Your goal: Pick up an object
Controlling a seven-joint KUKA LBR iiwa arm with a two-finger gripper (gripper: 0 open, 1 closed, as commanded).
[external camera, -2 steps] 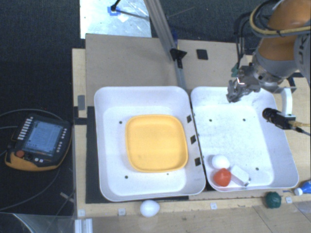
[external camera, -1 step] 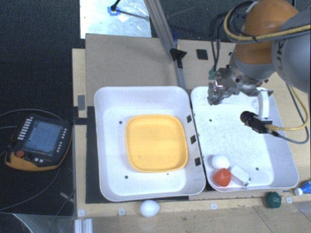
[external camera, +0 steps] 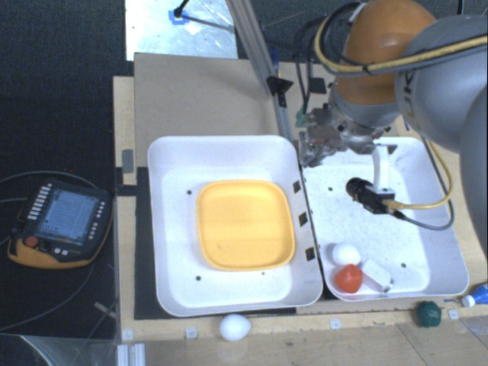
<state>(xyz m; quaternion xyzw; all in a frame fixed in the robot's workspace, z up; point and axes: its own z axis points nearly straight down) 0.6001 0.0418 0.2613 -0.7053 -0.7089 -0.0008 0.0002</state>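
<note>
Camera view leaves the fingers (external camera: pixel 314 152) unclear, open or closed, above the right bin (external camera: pixel 438 204).

Teach pendant (external camera: pixel 59 227) lies on dark floor (external camera: pixel 53 67) at left, screen lit, cable trailing off toward lower left. Brown board (external camera: pixel 202 97) covers counter (external camera: pixel 366 334) behind left bin. White egg-shaped ball (external camera: pixel 235 327) rests on counter's front edge, just outside left bin. Dark green ball (external camera: pixel 428 313) sits on counter at lower right, blue-capped item (external camera: pixel 474 298) just beside it. Grey pole (external camera: pixel 255 44) slants down from top. Shiny sheet (external camera: pixel 179 14) with blue mark lies on floor at top.
</note>
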